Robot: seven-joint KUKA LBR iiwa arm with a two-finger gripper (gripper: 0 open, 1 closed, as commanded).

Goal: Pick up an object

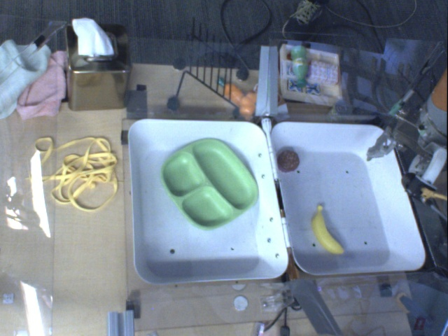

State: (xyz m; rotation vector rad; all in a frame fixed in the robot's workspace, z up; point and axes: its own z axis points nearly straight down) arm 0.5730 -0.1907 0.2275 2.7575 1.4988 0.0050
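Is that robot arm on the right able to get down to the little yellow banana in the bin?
Probably yes. The small yellow banana lies alone on the floor of the right white bin, nothing over it; the brown ball sits well apart.

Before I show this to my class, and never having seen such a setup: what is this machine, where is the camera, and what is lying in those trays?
One camera looks down at a slant on a bench with two shallow white bins. The left bin holds a green divided dish. The right bin holds a yellow banana and, near its back left corner, a small dark round object. The robot arm reaches in from the right edge; its gripper sits over the right bin's back corner, apart from both items. Its job is to pick something up. A loose yellow cord lies on the bench left of the bins.
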